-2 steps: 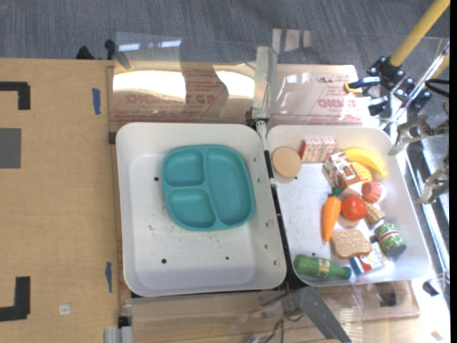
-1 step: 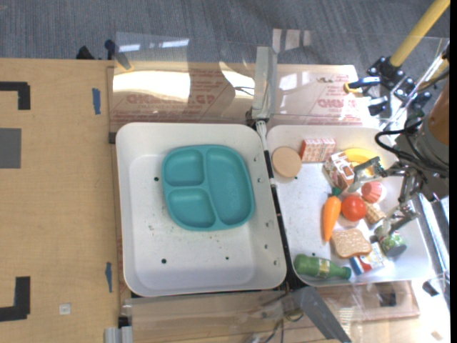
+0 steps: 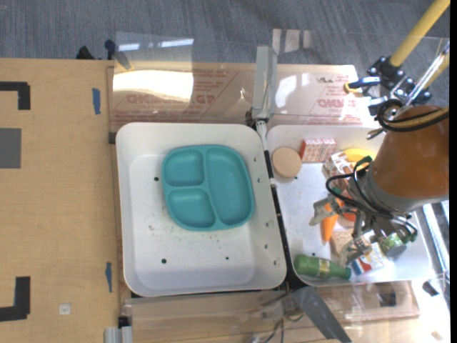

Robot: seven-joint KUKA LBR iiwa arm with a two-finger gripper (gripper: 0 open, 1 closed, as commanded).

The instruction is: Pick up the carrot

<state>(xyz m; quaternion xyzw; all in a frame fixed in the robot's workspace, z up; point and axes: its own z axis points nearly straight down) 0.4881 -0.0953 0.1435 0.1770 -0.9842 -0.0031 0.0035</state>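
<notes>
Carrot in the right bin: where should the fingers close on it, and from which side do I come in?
The carrot lies partly hidden under the gripper, its orange body pointing toward the bin's near edge. Probably best to come straight down and close across its thicker upper body, since the green bottle lies beside the tip.

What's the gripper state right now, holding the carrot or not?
Gripper: open or shut cannot be told; it sits low in the right bin beside the carrot.

Clutter crowding carrot (image 3: 328, 228); left bin (image 3: 136, 213) roomy.

Divided plate (image 3: 208, 187) in left bin (image 3: 136, 213)
</notes>
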